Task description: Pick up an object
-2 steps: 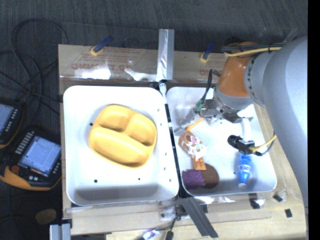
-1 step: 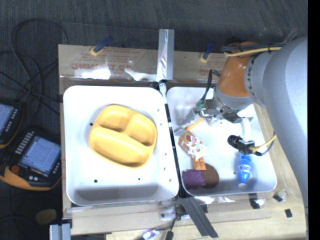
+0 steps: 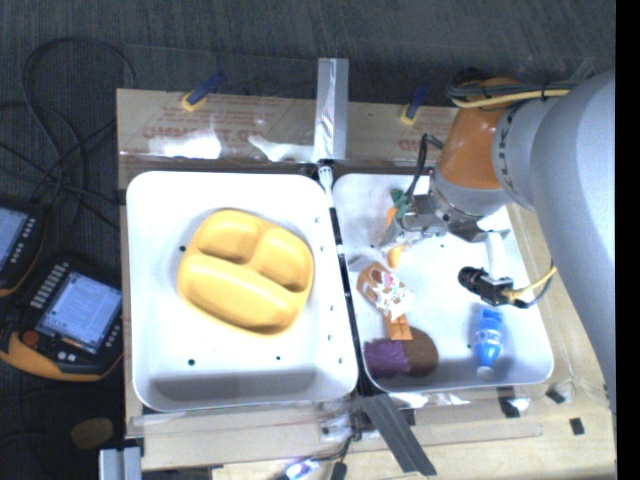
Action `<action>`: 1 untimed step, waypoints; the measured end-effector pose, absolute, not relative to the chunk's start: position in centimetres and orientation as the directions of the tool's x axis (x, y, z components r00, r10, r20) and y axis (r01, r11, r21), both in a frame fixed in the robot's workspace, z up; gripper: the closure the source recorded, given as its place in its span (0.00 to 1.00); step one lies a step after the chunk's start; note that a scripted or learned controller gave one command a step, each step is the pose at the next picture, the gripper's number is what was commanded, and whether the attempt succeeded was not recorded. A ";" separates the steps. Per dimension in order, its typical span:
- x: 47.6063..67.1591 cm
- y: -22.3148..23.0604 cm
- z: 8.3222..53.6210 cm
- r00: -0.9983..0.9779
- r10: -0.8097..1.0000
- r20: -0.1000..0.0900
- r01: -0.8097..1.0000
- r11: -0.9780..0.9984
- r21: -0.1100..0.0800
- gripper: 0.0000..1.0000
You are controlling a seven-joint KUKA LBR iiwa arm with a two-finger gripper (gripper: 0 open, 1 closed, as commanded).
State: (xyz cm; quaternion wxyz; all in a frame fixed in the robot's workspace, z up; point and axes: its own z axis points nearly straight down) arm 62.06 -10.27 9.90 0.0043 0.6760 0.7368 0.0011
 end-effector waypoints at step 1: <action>66.1 -4.0 18.3 -0.030 1.000 -0.003 1.000 0.030 -0.002 1.00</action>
